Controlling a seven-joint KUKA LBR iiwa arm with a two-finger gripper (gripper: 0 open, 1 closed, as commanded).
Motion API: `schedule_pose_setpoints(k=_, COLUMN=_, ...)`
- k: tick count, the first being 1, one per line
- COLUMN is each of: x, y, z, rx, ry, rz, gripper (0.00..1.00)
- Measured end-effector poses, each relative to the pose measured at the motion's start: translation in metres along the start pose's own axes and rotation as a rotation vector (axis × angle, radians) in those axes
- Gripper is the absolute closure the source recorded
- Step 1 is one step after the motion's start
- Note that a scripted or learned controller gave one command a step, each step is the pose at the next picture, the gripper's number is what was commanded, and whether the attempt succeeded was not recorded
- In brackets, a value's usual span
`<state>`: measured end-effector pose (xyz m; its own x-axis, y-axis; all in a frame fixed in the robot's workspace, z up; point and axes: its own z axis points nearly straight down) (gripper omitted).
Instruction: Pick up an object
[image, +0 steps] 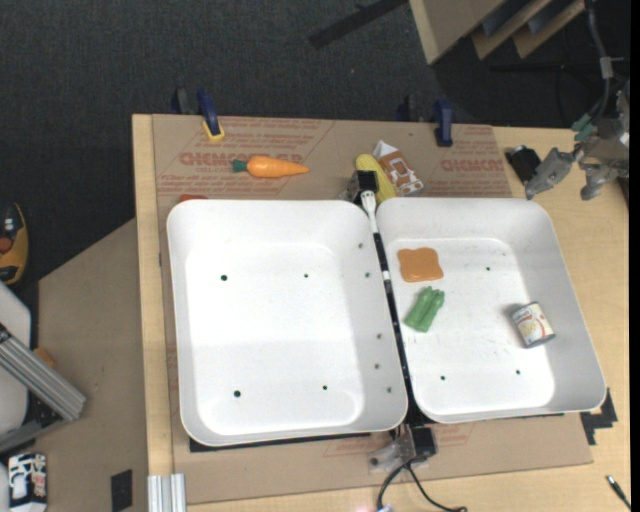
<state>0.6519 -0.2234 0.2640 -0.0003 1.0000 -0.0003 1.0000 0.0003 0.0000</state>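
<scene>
Overhead, slanted — both bins (180, 300)

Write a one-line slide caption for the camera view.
Right bin holding an orange slab, green toy and small can.

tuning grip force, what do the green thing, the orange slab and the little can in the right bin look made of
Green thing: likely moulded plastic or rubber toy food, matte, ridged. Orange slab: seemingly plastic or foam, flat, smooth, dull. Little can: probably metal or plastic with a printed label, pale ends; too small to be sure.
</scene>
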Motion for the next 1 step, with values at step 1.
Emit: schedule_pose_setpoints(k=1, x=0.0997, y=0.0142, z=0.0921, rx=0.009, ry=0.007, rz=-0.009, gripper=0.00)
